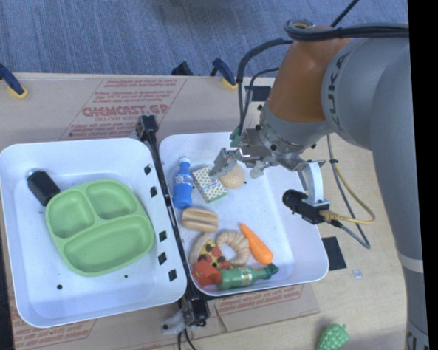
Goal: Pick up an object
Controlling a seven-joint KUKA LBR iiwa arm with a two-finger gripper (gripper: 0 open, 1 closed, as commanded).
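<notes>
My gripper hangs over the upper part of the right bin, its fingers spread open. Just below and between them lies a small beige rounded piece, not lifted. To its left is a checkered packet, and beyond that a blue bottle. Further down the bin lie a bread roll, a carrot, a pretzel ring, a pizza slice and a green bottle.
The left bin holds a green divided plate and a black block. A green grape bunch lies on the bench in front of the right bin. The arm's body and cables hang over the right bin's right side.
</notes>
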